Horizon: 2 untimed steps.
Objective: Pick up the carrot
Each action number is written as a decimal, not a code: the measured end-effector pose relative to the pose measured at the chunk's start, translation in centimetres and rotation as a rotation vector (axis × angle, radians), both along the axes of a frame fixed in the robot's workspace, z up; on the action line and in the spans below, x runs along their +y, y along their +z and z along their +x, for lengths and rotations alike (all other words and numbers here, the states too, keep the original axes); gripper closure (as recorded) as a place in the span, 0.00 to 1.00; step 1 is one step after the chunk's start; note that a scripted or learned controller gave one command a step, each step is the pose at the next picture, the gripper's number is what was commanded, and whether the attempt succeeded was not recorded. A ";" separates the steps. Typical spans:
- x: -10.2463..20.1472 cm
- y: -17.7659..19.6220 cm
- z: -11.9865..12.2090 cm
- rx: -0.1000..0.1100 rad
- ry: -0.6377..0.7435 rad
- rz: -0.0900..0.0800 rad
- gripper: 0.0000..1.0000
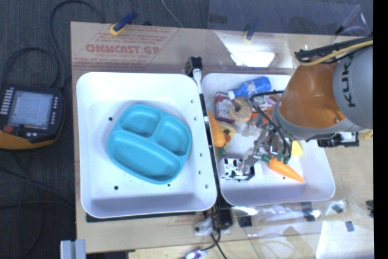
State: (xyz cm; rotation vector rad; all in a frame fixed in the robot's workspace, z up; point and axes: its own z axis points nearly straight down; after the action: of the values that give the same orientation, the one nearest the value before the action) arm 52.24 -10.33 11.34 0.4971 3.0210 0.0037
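The carrot (pixel 286 169) lies in the right bin (pixel 315 194), near its front right corner. It is orange, with a green top pointing left toward the bin's middle. My gripper (pixel 269 144) hangs just above and to the left of the carrot's green end, below the arm's orange band (pixel 309 101). The wrist and cables hide much of the gripper, and I see nothing clearly held in it.
The right bin also holds a blue bottle (pixel 251 87), a brown packet (pixel 228 108), an orange-and-yellow item (pixel 217 133), a yellow piece (pixel 296 149) and a black-and-white object (pixel 236 169). A blue divided plate (pixel 150 141) sits in the left bin (pixel 91 191). A teach pendant (pixel 27 116) lies at the far left.
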 end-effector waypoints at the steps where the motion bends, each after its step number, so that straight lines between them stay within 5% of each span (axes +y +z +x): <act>1: -2.4 -0.1 -1.2 0.005 -0.059 0.017 0.00; 2: -2.2 1.5 -1.3 0.018 -0.053 0.022 1.00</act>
State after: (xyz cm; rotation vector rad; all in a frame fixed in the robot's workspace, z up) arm 50.91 -12.51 12.87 0.5827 3.0268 0.0298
